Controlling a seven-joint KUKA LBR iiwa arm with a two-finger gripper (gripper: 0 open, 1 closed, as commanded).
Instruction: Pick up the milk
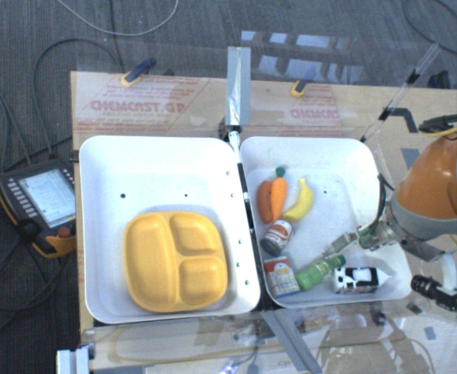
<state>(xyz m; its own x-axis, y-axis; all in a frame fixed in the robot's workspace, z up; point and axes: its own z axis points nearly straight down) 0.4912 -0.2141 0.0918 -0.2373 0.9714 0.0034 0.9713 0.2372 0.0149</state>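
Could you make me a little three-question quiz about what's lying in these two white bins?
1. True or false: the yellow divided tray lies in the same bin as the banana.
2. Which item lies nearest the milk carton? A) carrot B) green bottle C) banana
3. Fill in: the robot arm reaches in from the view's ____ side.

Key:
1. False. The tray lies in the left bin; the banana lies in the right bin.
2. B. The green bottle lies just left of the milk carton, near the bin's front edge.
3. Right.
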